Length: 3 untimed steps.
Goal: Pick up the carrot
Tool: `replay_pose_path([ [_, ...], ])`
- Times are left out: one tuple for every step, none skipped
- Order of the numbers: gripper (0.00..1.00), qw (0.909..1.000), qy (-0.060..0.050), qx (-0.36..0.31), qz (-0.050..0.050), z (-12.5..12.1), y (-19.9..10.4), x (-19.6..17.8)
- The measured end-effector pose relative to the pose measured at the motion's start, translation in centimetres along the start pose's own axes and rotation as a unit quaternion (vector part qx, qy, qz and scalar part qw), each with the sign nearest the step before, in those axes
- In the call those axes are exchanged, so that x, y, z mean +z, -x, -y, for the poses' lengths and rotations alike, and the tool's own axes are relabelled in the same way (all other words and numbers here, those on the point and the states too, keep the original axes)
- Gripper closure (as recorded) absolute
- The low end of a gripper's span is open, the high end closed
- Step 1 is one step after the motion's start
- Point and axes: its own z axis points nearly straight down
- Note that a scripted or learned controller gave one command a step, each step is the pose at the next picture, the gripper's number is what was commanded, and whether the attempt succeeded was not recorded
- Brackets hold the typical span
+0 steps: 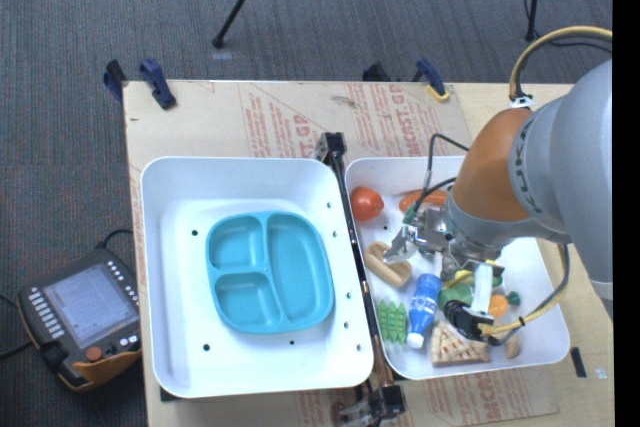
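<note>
An orange, elongated piece that looks like the carrot (pixel 418 201) lies at the back of the right bin (pixel 548 340), and the arm covers part of it. The gripper (pixel 412 242) is low inside this bin, just in front of that orange piece and over a tan bread-like toy (pixel 386 265). The wrist hides much of the gripper. Nothing can be seen held in it.
The right bin also holds a red tomato (pixel 366 203), a blue bottle (pixel 424 303), a green toy (pixel 392 320), a pizza slice (pixel 456 346) and a small orange and green piece (pixel 499 305). The left bin (pixel 170 215) holds a blue divided plate (pixel 268 270).
</note>
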Motion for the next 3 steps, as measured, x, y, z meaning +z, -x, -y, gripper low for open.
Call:
replay_pose_path([
  [0.00,0.9999,-0.001,0.014,0.001,0.6,7.4,-7.0],
  [0.00,0.9987,-0.002,0.051,0.001,-6.6,1.1,-2.6],
  [0.00,0.9994,-0.002,-0.036,0.001,-6.7,0.9,0.2],
])
